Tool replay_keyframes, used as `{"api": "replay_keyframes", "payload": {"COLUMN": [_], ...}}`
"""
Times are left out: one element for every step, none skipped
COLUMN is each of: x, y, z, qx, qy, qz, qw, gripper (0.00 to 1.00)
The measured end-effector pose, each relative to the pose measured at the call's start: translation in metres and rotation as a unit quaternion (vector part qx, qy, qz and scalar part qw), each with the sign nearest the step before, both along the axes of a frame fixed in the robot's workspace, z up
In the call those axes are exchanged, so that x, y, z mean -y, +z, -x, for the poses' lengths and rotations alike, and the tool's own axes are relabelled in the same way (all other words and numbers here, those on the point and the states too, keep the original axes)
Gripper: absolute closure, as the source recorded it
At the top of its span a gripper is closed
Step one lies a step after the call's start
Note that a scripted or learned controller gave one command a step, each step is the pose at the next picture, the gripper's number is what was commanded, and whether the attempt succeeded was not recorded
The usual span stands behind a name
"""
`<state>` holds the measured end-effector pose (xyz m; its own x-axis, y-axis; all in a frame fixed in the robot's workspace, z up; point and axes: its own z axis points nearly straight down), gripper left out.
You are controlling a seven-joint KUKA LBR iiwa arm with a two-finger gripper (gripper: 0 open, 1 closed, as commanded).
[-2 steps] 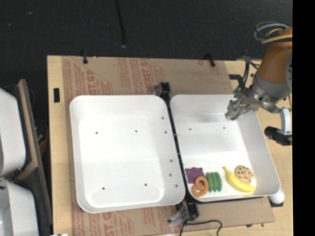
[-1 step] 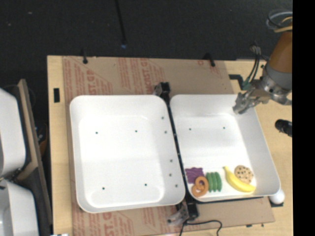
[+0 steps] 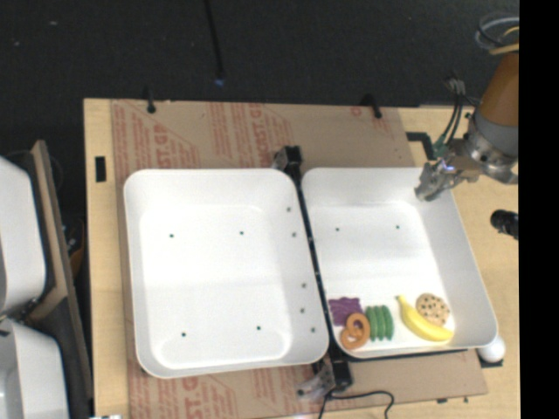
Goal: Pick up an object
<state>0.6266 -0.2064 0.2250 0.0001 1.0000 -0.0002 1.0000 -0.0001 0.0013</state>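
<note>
We are looking down on two shallow white plastic bins sitting side by side on a brown cardboard sheet [image 3: 218,133]. The right-hand white bin [image 3: 384,251] is holding every candidate: a small purple grape-like cluster [image 3: 345,307], an orange ring-shaped pretzel [image 3: 355,331], a green ridged pod-like piece [image 3: 380,321], a yellow toy banana [image 3: 423,323] and a round tan cookie [image 3: 431,306]. They are crowding along the near wall, the pretzel touching both the purple cluster and the green piece, the cookie resting against the banana. The left-hand white bin [image 3: 210,269] is lying beside it.

The grey two-finger gripper [image 3: 432,182] is hovering over the far right corner of the right bin, well apart from the objects; it is too small and blurred here, so we cannot tell how it is set, and nothing is showing in its grasp.

We are judging the risks from this. The items are sitting so close together that a descent could be catching two at once or knocking one aside. They are also hugging the bin's near wall, so a finger could be striking the rim. The flat pretzel and cookie are likely offering little to squeeze and may be slipping free.
</note>
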Motion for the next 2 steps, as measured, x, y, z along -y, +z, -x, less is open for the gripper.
{"api": "replay_keyframes", "payload": {"x": [-0.054, -0.093], "y": [0.01, 0.012], "z": [0.007, 0.019], "qx": [0.0, 0.0], "qy": [0.002, 0.001], "qz": [-0.0004, -0.0003], "qw": [1.0, 1.0], "gripper": [1.0, 1.0]}}
